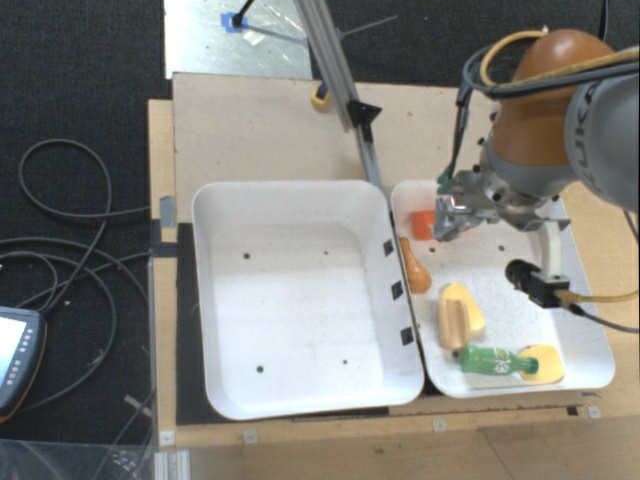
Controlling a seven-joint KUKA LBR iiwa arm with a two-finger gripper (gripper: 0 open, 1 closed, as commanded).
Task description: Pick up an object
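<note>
An overhead, slanted look at a wooden desk [260,128] carrying two shallow white bins side by side. The left bin [300,298] takes up the centre. The right bin [590,353], at 3 o'clock from it, holds several objects. A grey arm with an orange band [545,88] reaches in from 2 o'clock. Its gripper [452,223] hangs over the right bin's 11 o'clock corner; whether it is wide or narrow cannot be told. A red-orange block [422,225] lies just beside the gripper, at its 9 o'clock. An orange pear-shaped object [415,266] lies along the bin's left wall. A yellow hot-dog-like toy [458,318] sits near the middle. A green bottle [492,360] and a yellow piece [545,363] lie at 6 o'clock.
</note>
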